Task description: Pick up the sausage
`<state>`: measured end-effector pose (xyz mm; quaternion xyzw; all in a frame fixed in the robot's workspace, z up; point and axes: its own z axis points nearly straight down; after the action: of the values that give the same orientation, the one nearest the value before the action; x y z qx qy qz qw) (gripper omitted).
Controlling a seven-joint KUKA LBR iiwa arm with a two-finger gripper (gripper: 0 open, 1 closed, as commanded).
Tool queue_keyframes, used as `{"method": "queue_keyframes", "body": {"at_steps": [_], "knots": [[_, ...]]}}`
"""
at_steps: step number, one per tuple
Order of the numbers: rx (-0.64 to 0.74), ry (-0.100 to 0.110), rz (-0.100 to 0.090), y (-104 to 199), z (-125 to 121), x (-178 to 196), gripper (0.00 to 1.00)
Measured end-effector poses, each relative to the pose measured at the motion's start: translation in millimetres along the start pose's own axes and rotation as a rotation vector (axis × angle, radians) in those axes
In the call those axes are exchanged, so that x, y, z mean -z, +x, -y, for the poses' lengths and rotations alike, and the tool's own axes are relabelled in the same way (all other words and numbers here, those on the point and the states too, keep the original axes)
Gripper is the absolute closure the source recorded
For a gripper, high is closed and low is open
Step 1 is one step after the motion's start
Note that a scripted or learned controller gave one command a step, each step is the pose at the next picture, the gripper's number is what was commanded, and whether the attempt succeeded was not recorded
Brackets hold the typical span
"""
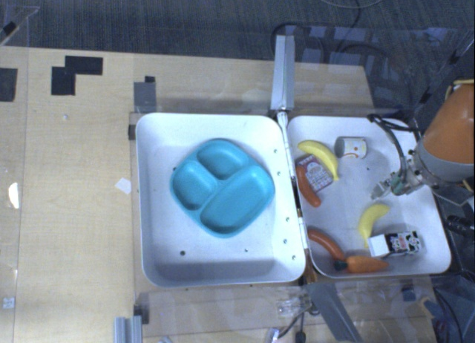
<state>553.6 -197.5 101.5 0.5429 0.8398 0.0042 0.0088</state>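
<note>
Hovering over the right bin's (438,263) far side beside a small banana (372,220), the jaws grip nothing I can see, and whether they are parted I cannot tell. The sausage (326,243) lies well apart, against the bin's near-left wall, above a carrot (365,264), so a reach across is needed.

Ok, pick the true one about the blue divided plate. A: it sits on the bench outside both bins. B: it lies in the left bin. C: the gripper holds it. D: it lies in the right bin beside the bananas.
B: the blue divided plate lies in the middle of the left bin, while the bananas lie in the right bin.
</note>
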Motion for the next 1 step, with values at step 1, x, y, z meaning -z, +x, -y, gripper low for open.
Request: {"method": "queue_keyframes", "body": {"at_steps": [1], "knots": [[0.000,0.000,0.000,0.0,0.0,0.0,0.00]]}}
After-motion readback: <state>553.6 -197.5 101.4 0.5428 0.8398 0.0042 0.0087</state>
